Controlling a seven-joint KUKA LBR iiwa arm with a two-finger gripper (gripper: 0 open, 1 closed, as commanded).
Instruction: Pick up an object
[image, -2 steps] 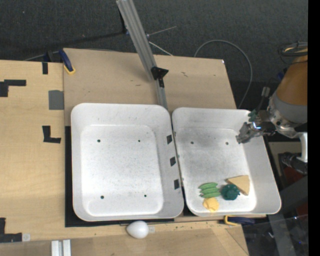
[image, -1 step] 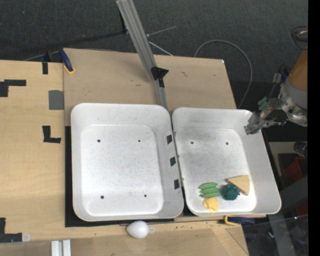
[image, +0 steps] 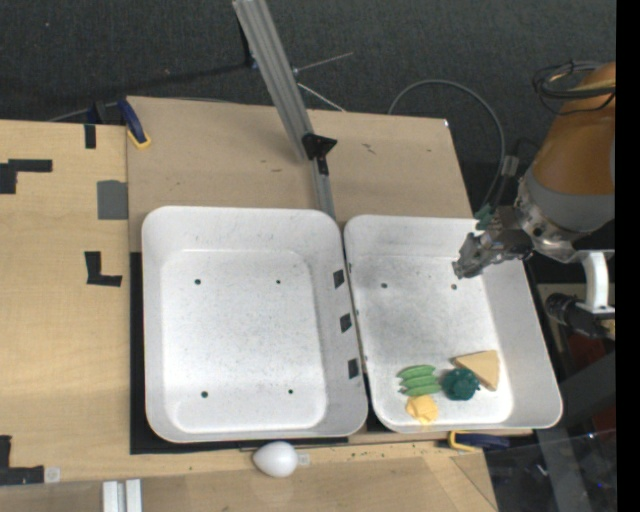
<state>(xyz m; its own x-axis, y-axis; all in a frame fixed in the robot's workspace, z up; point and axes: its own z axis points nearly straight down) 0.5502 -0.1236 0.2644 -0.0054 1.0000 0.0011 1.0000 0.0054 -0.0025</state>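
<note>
Wooden worktop (image: 230, 150) holds two white bins, and my claw (image: 468, 262) hangs over the right bin (image: 520, 300), well away from the small toys (image: 445, 383) in its near corner; its grip I cannot tell.

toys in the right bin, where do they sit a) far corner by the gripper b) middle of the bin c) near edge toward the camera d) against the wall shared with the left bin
c, the green toy, yellow toy, dark teal toy and tan wedge cluster at the right bin's near edge, well apart from the gripper at the far right side.
</note>
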